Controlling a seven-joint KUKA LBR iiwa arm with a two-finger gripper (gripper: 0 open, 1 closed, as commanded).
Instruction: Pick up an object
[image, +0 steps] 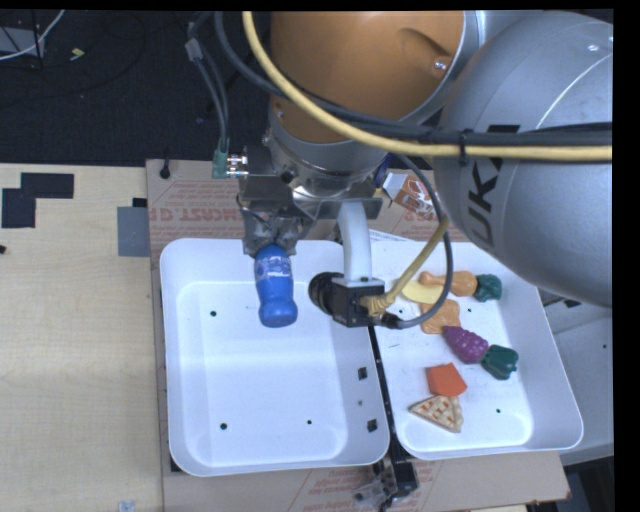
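Camera view gives us a smooth blue bottle, rounded and glossy, hanging over the left white bin near its back wall. We see the dark gripper directly above it, clenched on the bottle's top end. Right of the bottle, the right white bin holds a ridged purple grape bunch, an orange block and a waffle-textured wedge. Fingertips stay hard to make out.
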